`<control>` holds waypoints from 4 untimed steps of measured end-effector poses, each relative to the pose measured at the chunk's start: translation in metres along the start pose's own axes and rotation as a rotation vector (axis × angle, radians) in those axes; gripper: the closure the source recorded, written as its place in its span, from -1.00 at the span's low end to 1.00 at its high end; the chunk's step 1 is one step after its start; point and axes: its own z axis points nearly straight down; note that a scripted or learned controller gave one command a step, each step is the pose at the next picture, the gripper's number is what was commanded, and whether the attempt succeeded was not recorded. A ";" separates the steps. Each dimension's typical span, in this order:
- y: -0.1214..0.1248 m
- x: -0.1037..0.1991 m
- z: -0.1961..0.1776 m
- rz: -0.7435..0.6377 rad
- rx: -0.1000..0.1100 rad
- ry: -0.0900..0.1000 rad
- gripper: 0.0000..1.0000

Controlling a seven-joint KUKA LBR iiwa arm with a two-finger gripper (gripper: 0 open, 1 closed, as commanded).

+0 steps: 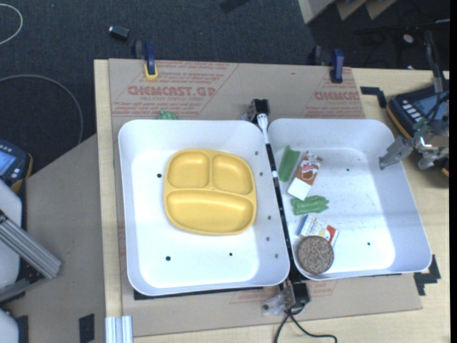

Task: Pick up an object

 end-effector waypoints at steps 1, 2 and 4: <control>-0.047 -0.004 -0.156 0.001 -0.018 -0.008 -1.00; -0.078 0.024 -0.303 -0.003 -0.022 -0.007 -1.00; -0.078 0.037 -0.170 0.000 0.012 0.005 1.00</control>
